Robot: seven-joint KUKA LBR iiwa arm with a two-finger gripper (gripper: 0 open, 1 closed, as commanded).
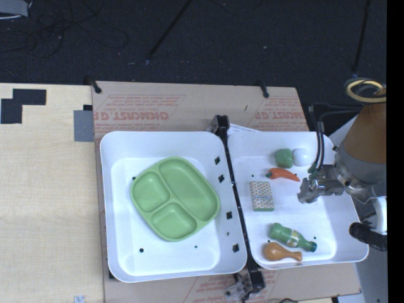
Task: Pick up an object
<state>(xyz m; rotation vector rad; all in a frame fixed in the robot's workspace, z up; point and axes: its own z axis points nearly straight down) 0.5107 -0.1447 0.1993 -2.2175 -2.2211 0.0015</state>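
At the near edge of the right bin (pixel 344 248) lies an orange-brown gourd-shaped toy (pixel 281 252), and just behind it, touching or almost touching, a green bottle (pixel 291 237) on its side. Further back, near the bin's middle, a small patterned rectangular block (pixel 261 196) lies flat. To its right hovers the gripper (pixel 307 191), on an arm reaching in from the right; nothing is seen between its fingers, and whether they are spread or closed cannot be told. Just behind it lies an orange carrot-like toy (pixel 283 175), then a green ball (pixel 284 158) beside a white ball (pixel 302 156). The left bin (pixel 120 245) holds a green divided plate (pixel 175 197).
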